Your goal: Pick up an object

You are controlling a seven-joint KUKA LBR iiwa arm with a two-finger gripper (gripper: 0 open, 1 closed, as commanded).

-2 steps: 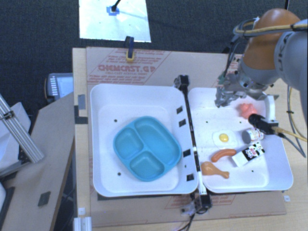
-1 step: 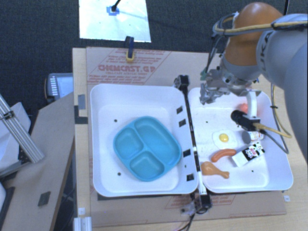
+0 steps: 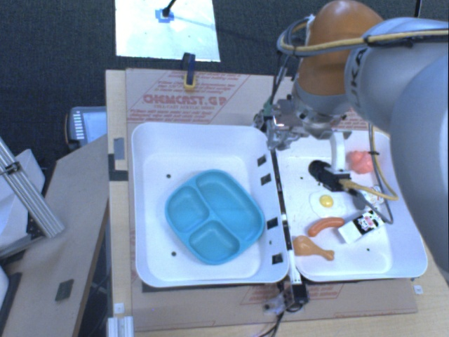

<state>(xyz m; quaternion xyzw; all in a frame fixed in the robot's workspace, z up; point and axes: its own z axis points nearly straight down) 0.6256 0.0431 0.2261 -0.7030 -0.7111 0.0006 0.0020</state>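
Where the gripper (image 3: 279, 133) hangs over the right bin's (image 3: 400, 258) far corner beside the divider, I cannot tell whether it is open or closed. Nearer the camera in that bin lie a toy fried egg (image 3: 326, 202), sausage (image 3: 326, 225), drumstick (image 3: 313, 246) and pink lump (image 3: 361, 161). The left bin (image 3: 161, 153) holds a blue divided plate (image 3: 214, 216).

The arm (image 3: 407, 104) covers the far right corner of the right bin (image 3: 393, 255) and partly hides the pink object (image 3: 360, 161).

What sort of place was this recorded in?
Likely a robotics lab bench, not a kitchen: a grey arm hangs over two shallow white bins on cardboard, and the fried egg and sausage look like toys.
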